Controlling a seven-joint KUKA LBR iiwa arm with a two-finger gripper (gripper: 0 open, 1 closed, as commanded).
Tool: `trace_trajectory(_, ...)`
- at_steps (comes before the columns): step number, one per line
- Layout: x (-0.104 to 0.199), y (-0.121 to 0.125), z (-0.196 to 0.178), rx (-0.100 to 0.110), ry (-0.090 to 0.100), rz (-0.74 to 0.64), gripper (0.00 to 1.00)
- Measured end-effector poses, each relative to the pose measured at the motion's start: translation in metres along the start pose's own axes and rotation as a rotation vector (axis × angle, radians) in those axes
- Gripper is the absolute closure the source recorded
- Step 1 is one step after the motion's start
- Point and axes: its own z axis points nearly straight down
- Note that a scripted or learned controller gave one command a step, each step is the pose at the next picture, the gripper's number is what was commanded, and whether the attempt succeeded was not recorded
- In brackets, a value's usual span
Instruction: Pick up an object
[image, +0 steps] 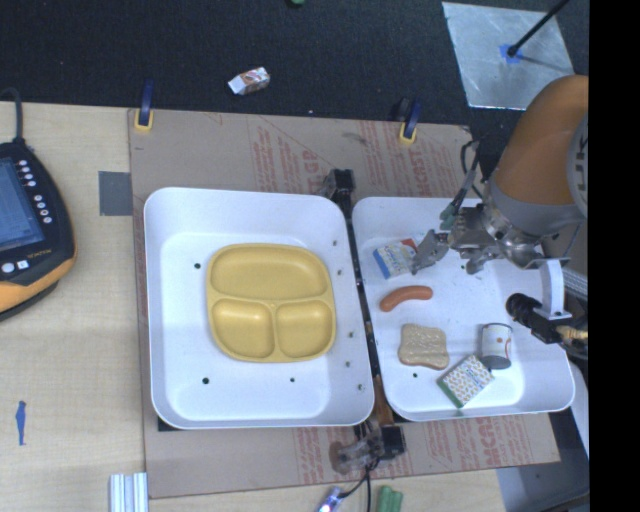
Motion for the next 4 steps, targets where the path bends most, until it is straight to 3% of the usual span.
trace_trajectory(1,0.018,0.001,0.010,0.005,-0.001,0.000,0.00)
trace_trajectory(2,-0.029,0.032,0.095,0.006,-0.002,0.002,0.00)
trace_trajectory(3,-0.011,0.005,0.110,0.005,-0.002,0.002,0.00)
trace_trajectory(4,-0.002,0.001,0.110,0.006,-0.002,-0.001,0.00)
